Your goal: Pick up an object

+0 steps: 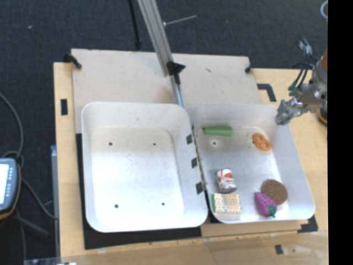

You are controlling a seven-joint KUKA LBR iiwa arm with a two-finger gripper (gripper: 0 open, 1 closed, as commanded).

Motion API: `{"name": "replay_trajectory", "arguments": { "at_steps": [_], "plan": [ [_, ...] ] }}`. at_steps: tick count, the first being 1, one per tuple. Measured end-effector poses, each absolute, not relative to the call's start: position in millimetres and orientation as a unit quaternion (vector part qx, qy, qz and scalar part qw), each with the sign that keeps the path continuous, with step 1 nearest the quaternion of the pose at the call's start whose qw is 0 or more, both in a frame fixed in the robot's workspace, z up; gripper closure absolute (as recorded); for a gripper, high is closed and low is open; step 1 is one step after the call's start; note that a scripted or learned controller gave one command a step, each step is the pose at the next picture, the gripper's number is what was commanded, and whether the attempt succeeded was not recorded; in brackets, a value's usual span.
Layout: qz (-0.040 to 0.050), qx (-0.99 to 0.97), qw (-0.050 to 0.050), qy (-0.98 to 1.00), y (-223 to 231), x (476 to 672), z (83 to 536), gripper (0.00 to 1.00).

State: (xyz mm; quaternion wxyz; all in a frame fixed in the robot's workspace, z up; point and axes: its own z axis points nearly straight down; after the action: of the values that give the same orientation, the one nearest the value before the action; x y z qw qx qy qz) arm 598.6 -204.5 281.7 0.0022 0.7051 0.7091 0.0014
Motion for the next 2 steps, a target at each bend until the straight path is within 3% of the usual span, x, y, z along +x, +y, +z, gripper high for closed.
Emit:
{"name": "replay_trajectory", "arguments": {
  "at_steps": [2],
  "plan": [
    [-0.0003,0.705,0.0,0.709,-111,596.6,269,1.0]
  ]
}}
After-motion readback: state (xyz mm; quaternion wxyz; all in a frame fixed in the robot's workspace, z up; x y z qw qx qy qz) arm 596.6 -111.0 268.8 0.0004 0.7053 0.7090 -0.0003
